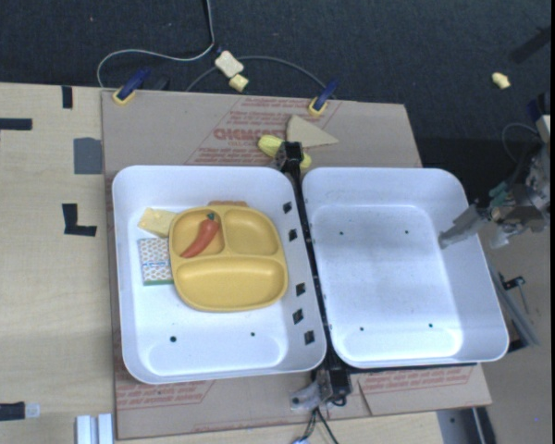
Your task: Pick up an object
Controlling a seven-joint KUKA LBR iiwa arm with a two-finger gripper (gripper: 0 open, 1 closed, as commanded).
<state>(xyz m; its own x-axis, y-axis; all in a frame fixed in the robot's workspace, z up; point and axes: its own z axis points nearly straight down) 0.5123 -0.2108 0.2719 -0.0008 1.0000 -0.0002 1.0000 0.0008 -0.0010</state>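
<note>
In the left bin (pixel 213 350) lies a yellow divided plate (pixel 229 276) with a red chili pepper (pixel 202 236) in its upper left compartment. A pale yellow wedge (pixel 154 220) and a small patterned block (pixel 154 260) rest against the plate's left side. My gripper (pixel 461 224) hangs at the right rim of the right bin (pixel 398 340), far from all these objects, with the wrist behind it at the view's right edge. Nothing shows in its grasp.
Both bins sit on a cardboard sheet (pixel 259 123) held by blue clips (pixel 129 86). A black divider with a yellow piece (pixel 291 152) runs between the bins. A tan triangular scrap (pixel 313 132) lies behind them, and a white cable (pixel 203 26) trails across the dark floor.
</note>
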